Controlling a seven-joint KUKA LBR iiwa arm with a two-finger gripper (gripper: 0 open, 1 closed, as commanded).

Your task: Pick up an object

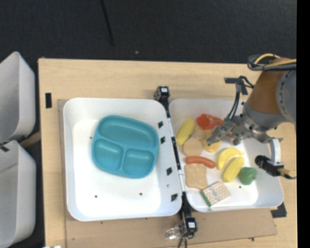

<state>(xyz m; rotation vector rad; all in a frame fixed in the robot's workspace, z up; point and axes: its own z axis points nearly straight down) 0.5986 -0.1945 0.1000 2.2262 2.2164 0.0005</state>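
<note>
Lowest in the frame, at the near edge of the counter (51, 138), a small metal clamp (183, 229) sits at the seam where the 2 white bins meet. Just above it, in the lower part of the right bin (266, 198), a patterned card box (216, 193) lies tilted beside the bin's bottom rim, touching a tan bread slice (196, 177).

The right bin is crowded. A red sausage (200, 161) lies across the top of the bread slice; 2 yellow bananas (231, 161) lie side by side to its right, with a green vegetable (247, 175) just beside them toward the right rim. A yellow corn cob (185, 131) stands slanted near the bin's left wall, and a red pepper (208, 121) sits in the upper middle. Bare white floor shows only along the upper edge and the lower right corner.

The arm reaches in from the right of the frame, and the claw (219, 136) hangs over the middle of the toys, above a pale round piece (192, 148) and just below the pepper. Whether its prongs are apart or together, I cannot tell; nothing is visibly caught between them.

The left bin (77, 200) holds 1 teal divided plate (125, 146) in its centre, with wide open floor on every side, most at the bottom. Another clamp (161, 92) sits at the top of the seam.
</note>
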